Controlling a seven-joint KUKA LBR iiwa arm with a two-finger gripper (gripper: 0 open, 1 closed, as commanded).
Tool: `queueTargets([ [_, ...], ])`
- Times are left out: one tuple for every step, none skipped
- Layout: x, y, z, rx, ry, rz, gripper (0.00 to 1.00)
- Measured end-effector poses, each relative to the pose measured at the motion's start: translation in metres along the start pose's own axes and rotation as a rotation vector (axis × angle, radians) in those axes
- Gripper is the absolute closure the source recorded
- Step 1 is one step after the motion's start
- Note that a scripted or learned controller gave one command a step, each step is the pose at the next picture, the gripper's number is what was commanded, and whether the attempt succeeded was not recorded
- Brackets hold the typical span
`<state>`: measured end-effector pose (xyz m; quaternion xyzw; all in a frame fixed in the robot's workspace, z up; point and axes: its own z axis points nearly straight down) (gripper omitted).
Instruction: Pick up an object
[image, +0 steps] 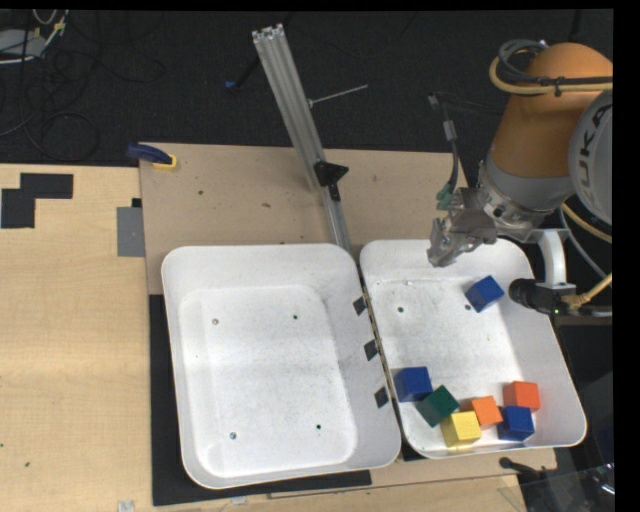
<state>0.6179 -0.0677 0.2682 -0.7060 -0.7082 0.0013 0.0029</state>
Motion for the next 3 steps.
queueTargets([
  [0.045,-0.022,0.019,0.0,0.0,0.0,1.0],
  [0.092,-0.049,0.014,-0.001,0.0,-0.001,1.0],
  [0.144,-0.069,0.026,0.001,-0.001,-0.001,1.0],
])
